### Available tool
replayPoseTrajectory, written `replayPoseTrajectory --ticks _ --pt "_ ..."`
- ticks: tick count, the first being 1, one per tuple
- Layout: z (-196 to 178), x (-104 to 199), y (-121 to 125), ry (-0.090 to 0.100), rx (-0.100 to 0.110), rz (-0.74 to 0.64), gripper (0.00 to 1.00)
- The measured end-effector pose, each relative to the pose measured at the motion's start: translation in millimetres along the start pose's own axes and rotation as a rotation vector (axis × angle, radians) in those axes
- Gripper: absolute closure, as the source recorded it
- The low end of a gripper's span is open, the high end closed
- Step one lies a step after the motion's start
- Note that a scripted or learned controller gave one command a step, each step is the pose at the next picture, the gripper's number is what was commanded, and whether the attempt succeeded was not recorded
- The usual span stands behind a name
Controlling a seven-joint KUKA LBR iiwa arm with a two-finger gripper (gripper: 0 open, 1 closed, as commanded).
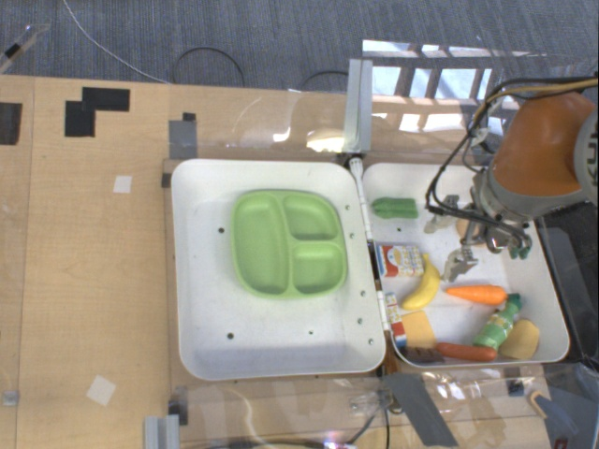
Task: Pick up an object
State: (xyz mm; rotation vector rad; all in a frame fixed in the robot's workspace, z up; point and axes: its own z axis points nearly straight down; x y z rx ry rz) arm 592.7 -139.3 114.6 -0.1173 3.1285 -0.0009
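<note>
My gripper (460,264) hangs over the right bin (552,279), below the arm's orange band. It sits just above the left end of an orange carrot (477,295) and to the right of a yellow banana (423,288). Nothing shows held in it. A small printed carton (402,260) lies left of the banana. A flat green piece (393,208) rests near the bin's back left corner.
Along the right bin's front lie a yellow block (418,327), a red sausage (465,351), a green bottle (496,325) and a tan lump (522,338). The left bin (201,335) holds a green divided plate (287,243). Cables loop beside the wrist.
</note>
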Motion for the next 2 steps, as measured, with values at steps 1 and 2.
replayPoseTrajectory --ticks 1,2 --pt "22.6 62.5 24.5 -0.009 0.004 -0.023 0.0" --pt "24.6 2.8 28.6 -0.006 0.002 0.0 0.0"
